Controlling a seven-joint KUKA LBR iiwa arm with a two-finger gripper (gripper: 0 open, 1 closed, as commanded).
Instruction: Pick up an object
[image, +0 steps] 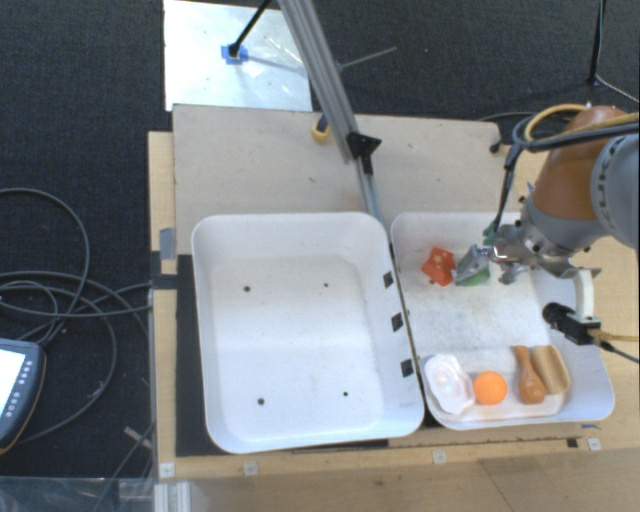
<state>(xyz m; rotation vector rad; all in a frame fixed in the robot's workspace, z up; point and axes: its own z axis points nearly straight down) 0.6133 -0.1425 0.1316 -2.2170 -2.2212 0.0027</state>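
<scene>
My gripper (472, 266) reaches into the back part of the right bin (600, 405) from the right. It hangs right over a small green object (480, 279), which it partly hides. A red object (437, 266) lies just left of the gripper, close to it. Along the bin's front edge lie a white object (447, 383), an orange ball (489, 388), a brown drumstick-shaped piece (527, 375) and a tan bun-like piece (551, 367).
The left bin (215, 235) stands beside the right one, with a divider carrying black clips (397, 322) between them. A grey pole (335, 95) slants over the bench's back. A black cable part (565, 322) hangs off the arm over the right bin.
</scene>
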